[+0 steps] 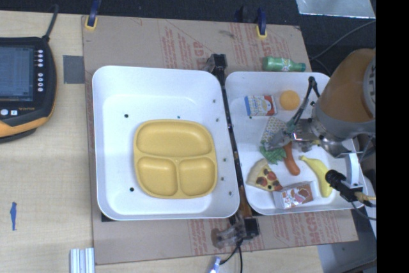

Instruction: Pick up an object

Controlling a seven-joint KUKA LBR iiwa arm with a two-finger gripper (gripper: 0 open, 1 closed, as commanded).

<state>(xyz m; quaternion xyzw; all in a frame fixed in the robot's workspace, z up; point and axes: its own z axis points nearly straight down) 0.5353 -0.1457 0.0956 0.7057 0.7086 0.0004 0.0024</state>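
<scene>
While the arm reaches into the right bin (319, 206), its tool (281, 139) sits low among toy foods beside a green item (275, 154), perhaps to grab it; grip unclear

I have one fixed camera above the bench (45, 188), looking down at a slant. It sits far enough back to take in both bins: the left bin (115, 93) mid-frame, the right bin (246, 192) beside it, dark floor beyond.
</scene>
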